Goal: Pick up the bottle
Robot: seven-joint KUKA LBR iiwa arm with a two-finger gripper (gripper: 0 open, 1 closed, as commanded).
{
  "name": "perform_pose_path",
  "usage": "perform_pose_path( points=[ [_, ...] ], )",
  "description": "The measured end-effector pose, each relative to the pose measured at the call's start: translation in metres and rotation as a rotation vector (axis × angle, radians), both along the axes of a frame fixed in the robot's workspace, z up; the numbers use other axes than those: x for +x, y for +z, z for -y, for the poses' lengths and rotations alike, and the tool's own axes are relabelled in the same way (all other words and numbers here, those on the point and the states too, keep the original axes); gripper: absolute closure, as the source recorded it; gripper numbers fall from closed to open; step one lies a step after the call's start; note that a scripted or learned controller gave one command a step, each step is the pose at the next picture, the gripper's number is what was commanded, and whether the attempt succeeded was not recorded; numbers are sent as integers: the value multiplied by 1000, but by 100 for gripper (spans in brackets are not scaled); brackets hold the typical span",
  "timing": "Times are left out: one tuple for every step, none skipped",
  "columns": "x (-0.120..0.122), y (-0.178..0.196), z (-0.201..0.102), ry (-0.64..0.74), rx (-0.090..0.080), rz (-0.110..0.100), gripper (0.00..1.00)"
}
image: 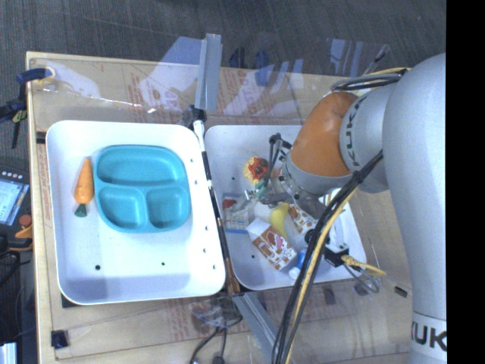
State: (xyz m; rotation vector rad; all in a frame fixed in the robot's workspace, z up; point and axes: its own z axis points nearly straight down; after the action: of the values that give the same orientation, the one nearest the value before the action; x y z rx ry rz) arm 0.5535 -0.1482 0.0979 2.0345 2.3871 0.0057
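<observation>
patterned carton point(274, 249) at 6 o'clock of right bin point(227, 146), bottle point(280, 217) — pale yellow, among clutter — just beyond it under the wrist, gripper point(267, 190) above clutter, grip state cannot be told, left bin point(68, 264) with blue tray point(143, 186), carrot point(83, 184) at tray's 9 o'clock

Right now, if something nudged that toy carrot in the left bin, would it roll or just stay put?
The carrot lies flat on the left bin floor beside the blue divided tray. Its tapered round body would probably roll in a curve, not straight. It looks like a small toy, so likely light and stiff. The tray alongside should stop it quickly on that side.
</observation>
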Motion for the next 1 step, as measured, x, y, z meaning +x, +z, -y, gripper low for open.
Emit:
perform_pose_path(
  points=[
    [49, 0, -9, 11, -1, 3, 0]
  ],
)
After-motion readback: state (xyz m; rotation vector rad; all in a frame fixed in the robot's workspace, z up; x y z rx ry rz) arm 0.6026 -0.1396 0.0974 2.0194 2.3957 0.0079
